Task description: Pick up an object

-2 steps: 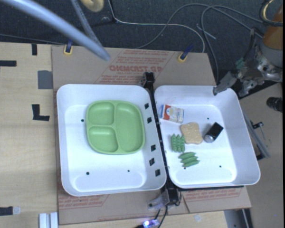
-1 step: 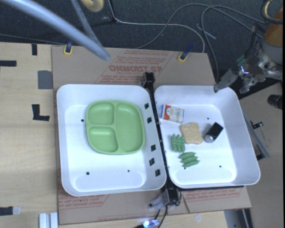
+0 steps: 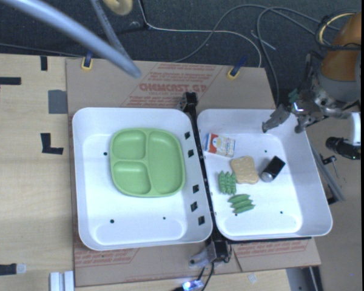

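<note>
Up at the right bin's [image 3: 303, 220] far right corner, the gripper [image 3: 288, 119] hangs over the rim with its two fingers [image 3: 272, 123] spread apart and nothing between them. One finger points left over the bin's far edge; the other sits just right of it, near the rim. Behind them the grey wrist runs up to the orange band [image 3: 346, 35] at the bench's right edge.

Inside the right bin, well apart from the gripper, lie five things. A small black cylinder [image 3: 272, 168] with a pale end rests nearest, toward the middle right of the floor. Just left of it is a tan block [image 3: 245, 170]. A white packet [image 3: 219, 145] with red and blue print lies near the bin's far left corner. Touching the tan block's left side is a green ridged piece [image 3: 226, 182], and a green pod [image 3: 241, 203] lies just nearer the front edge.

The left bin [image 3: 91, 180] holds a green divided plate [image 3: 148, 162] in its middle, with three compartments. Both bins sit on a cardboard sheet [image 3: 170, 80] on the bench, touching along their shared edge.
</note>
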You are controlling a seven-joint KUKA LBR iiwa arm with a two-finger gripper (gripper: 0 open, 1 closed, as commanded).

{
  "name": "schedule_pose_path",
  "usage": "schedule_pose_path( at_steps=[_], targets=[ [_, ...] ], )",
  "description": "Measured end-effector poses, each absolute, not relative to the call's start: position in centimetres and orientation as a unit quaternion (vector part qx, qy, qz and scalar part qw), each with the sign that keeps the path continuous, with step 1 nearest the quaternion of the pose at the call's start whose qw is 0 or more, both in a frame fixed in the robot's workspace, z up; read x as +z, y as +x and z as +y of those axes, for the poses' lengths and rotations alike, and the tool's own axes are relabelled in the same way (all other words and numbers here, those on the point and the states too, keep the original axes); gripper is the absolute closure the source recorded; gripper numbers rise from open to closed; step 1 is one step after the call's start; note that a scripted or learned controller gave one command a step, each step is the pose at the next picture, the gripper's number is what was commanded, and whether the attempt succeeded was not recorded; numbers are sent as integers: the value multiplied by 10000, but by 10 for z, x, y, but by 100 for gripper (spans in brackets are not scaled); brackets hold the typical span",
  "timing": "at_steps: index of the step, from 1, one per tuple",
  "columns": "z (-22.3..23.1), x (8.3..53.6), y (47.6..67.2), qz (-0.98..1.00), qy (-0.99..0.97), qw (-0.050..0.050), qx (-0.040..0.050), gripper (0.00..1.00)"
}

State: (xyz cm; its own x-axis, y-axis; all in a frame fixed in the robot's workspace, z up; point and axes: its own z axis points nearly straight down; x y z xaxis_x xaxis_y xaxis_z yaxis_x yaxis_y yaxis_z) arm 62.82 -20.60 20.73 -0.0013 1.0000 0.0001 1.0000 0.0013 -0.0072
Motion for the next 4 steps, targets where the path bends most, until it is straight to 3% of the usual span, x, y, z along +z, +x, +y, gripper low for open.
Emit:
schedule_pose_path(
  at_steps=[2,3,4],
  targets=[
    [-201,95,620,-7081,-7061,28,24,0],
    [-201,109,622,-7086,-7056,0,7,100],
    [-193,171,624,-7078,-7064,-21,-14,100]
  ],
)
